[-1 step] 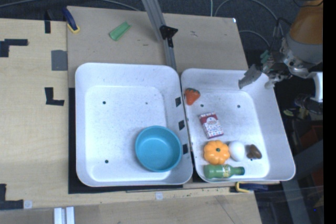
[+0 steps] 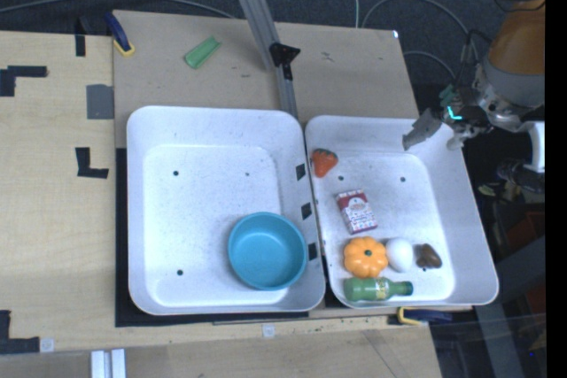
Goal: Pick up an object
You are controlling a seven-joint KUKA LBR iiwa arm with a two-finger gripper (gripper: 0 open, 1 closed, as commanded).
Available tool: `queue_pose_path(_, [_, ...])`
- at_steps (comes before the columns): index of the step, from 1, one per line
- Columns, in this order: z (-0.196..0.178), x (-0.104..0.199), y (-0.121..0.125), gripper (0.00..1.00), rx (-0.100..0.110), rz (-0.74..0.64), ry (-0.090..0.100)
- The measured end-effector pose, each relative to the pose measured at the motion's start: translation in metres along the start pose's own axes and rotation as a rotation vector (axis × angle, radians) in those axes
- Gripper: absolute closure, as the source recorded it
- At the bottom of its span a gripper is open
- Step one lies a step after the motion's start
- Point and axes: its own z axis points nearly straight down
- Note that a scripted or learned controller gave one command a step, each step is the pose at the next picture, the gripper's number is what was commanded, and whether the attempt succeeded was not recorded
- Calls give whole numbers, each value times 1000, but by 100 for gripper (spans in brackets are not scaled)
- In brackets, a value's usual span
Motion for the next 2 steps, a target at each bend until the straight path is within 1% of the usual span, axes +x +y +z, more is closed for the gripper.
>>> queue_pose_path(1, [65,1,1,0,6,0,1])
queue_pose_path(2, [111,8,-4,0,5,0,1])
